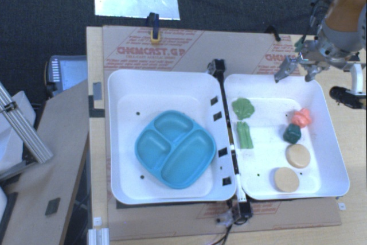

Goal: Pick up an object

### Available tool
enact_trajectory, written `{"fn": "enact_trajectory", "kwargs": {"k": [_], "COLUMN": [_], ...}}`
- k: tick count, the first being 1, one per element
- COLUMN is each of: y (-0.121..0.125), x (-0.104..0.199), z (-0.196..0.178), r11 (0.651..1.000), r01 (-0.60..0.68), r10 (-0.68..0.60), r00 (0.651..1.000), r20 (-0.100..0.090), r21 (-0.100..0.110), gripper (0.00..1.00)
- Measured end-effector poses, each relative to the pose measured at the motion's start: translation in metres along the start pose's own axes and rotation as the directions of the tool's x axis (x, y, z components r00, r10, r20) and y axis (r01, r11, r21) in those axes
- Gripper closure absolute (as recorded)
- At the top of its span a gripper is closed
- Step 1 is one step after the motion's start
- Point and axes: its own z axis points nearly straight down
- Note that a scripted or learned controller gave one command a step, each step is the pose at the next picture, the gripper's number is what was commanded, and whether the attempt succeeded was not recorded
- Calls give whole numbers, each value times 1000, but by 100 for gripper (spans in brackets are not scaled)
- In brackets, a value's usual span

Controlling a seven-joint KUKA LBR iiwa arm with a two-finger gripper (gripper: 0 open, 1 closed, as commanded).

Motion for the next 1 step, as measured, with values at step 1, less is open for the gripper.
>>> {"fn": "enact_trajectory", "kwargs": {"k": [1], "y": [2], "x": [0], "z": [-8], "r11": [1000], "r01": [2], "r10": [-2], "r00": [1000], "r20": [2], "r21": [-13], "gripper": [0]}}
